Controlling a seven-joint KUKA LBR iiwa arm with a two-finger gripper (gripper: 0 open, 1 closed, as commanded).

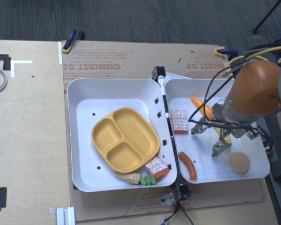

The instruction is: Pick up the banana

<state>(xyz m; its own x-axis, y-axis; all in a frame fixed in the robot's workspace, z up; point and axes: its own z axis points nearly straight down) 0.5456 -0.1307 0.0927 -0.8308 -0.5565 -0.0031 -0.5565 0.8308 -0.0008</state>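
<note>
A small yellow bit of the banana [225, 136] shows in the right bin [260, 172]; the arm's wrist hides most of it. My gripper [207, 140] hangs low over the middle of that bin, just left of the banana. Its two fingers are spread, one fingertip [195, 131] on the left and the other [218, 150] close beside the yellow bit. I see bare bin floor between them, so the gripper is open and holds nothing.
The right bin also holds an orange carrot [200, 105], a small red-and-white box [179, 121], a sausage [188, 165] and a round beige bun [238, 163]. In the left bin [77, 125] lie a yellow divided plate [125, 138], a red box [158, 168] and green and beige bits.
</note>
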